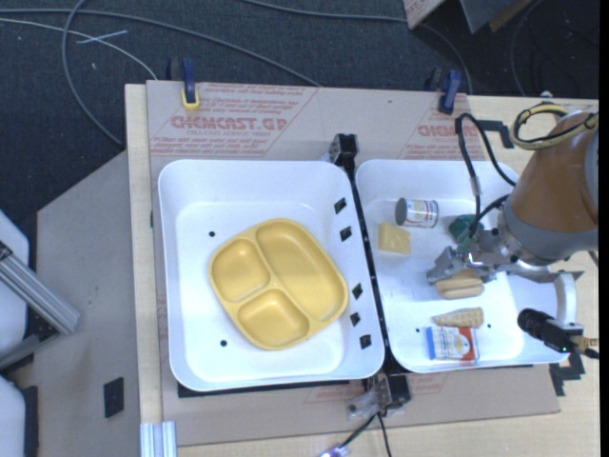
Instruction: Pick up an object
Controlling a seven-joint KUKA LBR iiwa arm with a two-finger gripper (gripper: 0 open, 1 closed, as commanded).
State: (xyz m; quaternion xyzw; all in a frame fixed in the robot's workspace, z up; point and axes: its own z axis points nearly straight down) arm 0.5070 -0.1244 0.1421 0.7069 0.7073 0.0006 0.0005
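While gripper (447, 267) fingers' state is unclear, tan roll (461, 285) beneath lies lengthwise left-right.

left white bin (181, 255) at 9 o'clock, yellow three-compartment tray (277, 282) inside. blue clamps on the board at 11 (189, 83) and 1 o'clock (449, 89). cables (86, 41) on carpet at 10.

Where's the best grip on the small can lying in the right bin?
Take the small can across its round body, mid-length, coming straight down. It lies on its side, axis roughly left-right, so the curved flanks face front and back. The yellow block sits close in front, leaving little room.
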